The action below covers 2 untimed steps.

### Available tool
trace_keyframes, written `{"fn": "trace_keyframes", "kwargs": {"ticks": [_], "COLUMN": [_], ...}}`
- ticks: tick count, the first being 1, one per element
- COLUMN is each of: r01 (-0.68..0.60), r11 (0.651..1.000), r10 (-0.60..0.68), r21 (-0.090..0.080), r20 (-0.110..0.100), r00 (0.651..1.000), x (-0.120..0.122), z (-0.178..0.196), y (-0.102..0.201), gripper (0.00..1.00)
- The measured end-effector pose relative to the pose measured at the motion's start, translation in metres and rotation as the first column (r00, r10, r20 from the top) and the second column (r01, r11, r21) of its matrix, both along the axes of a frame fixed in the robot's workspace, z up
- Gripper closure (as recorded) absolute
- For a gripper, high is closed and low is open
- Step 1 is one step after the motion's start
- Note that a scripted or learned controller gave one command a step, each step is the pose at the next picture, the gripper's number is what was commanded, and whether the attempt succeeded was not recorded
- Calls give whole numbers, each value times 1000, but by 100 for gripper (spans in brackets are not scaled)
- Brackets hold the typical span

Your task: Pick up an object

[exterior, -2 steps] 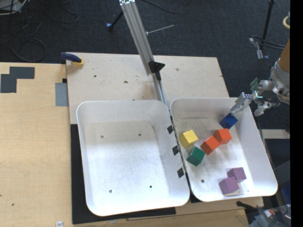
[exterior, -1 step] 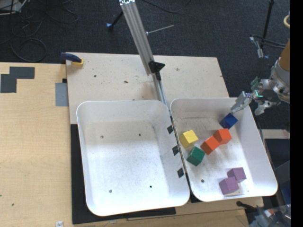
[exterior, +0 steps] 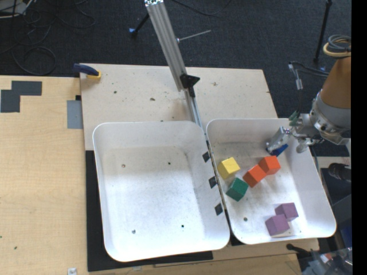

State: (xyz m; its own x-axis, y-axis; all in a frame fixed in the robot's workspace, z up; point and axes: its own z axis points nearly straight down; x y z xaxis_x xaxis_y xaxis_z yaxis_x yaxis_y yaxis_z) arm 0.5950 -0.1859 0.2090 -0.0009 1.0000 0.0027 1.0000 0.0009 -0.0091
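The right bin [exterior: 321, 188] holds a yellow cube [exterior: 229, 166], a green cube [exterior: 237, 189], a long orange-red block [exterior: 262, 171] and a purple block [exterior: 281, 218] near its front corner. A small blue piece [exterior: 279, 150] shows at the bin's far right, just under one fingertip. My gripper [exterior: 289, 145] hangs over that far right part of the bin, its two fingers apart and open, with nothing seen between them. It is up and to the right of the orange-red block.
The left bin [exterior: 114, 153] lies beside the right one, with black clips along their shared wall. A slanted aluminium post [exterior: 172, 50] rises behind the bins. The arm's orange band [exterior: 341, 82] is at the right edge.
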Motion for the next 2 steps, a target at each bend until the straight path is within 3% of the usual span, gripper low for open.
{"fn": "trace_keyframes", "kwargs": {"ticks": [2], "r01": [3], "r11": [1000], "r10": [-3], "r21": [0], "r20": [12], "r00": [1000], "x": [-7], "z": [-86], "y": [9], "gripper": [0]}}
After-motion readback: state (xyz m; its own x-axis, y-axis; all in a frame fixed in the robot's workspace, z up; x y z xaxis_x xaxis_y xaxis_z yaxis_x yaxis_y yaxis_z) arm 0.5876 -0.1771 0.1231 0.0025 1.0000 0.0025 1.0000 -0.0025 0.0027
